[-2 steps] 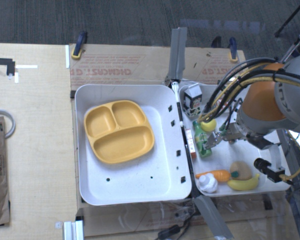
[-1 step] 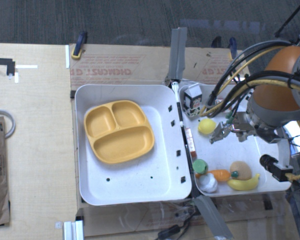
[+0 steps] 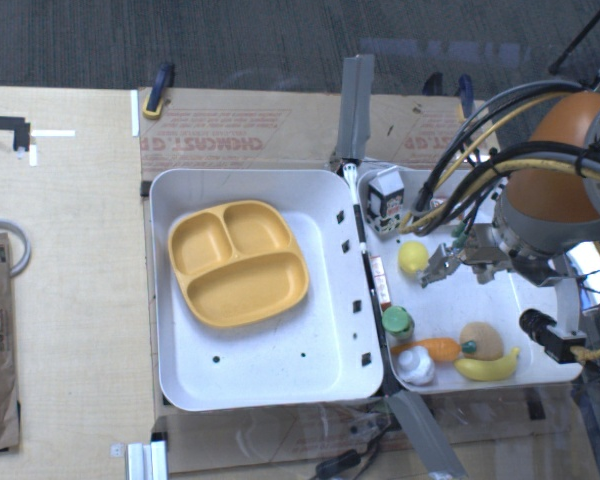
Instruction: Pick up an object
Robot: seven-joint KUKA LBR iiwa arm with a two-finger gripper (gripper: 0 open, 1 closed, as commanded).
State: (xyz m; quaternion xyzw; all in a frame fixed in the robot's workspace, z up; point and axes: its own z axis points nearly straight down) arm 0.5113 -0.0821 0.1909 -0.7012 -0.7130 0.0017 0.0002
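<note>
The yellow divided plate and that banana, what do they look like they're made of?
The plate looks like molded plastic with a matte finish: one even mustard color, rounded rims and three smooth compartments. The banana in the right bin is probably a plastic toy: its yellow is uniform and slightly glossy, with no brown spots, though real fruit can't be ruled out from here.

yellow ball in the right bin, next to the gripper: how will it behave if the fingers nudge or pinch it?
The yellow ball looks round and smooth, so a nudge from the gripper would probably send it rolling across the right bin. It appears small, likely light. An off-centre pinch may squirt it out sideways.
</note>
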